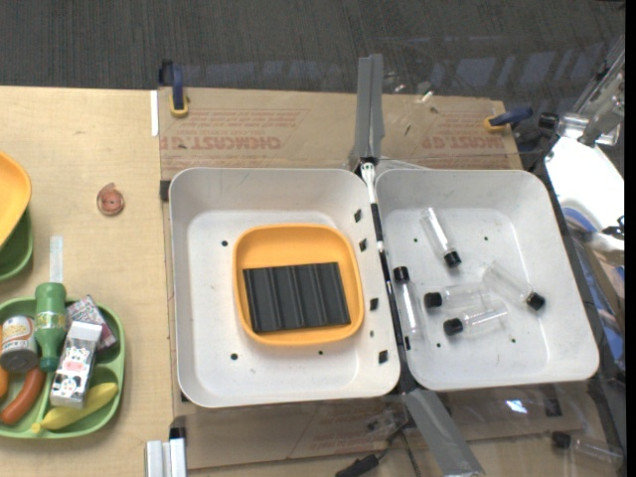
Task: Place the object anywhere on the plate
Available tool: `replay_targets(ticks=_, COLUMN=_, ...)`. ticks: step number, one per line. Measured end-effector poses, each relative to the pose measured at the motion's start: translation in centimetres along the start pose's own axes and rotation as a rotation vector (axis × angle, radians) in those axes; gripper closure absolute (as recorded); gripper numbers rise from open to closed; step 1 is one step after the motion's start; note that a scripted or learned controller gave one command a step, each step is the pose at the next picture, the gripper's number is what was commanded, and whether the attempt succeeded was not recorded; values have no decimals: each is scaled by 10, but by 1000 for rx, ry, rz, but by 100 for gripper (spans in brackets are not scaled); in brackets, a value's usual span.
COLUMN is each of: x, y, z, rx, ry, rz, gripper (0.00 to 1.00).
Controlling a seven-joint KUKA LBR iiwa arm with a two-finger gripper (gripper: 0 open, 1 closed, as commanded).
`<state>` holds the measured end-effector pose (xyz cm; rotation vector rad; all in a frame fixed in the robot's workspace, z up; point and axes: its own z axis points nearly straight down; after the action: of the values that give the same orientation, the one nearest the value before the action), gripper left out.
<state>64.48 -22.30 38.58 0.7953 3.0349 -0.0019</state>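
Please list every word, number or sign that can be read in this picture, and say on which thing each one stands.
"CHEMCAST", upside down, repeated in rows of red print on the cardboard sheet behind the left bin.
The red print on the cardboard behind the right bin: partly covered, not readable.
The small carton and the can on the green plate: labels too small to read.

I'm looking at a pale wooden bench [79, 147]. A sheet of brown cardboard [258, 132] lies flat on it, pinned at the far edge by a blue clamp [174, 92] at one corner and a second clamp [507, 119] at the other. The left white bin [199, 217] and the right white bin [556, 237] sit on the cardboard, touching along their shared edge. On the bare wood beside the left bin I see a small pink disc [110, 200], a green tray [117, 386] and stacked yellow and green bowls [10, 207].
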Motion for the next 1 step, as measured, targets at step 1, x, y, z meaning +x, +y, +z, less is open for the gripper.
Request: replay_targets(ticks=1, x=-1, y=2, z=-56, rx=-1, ry=-1, rz=-228, gripper=100)
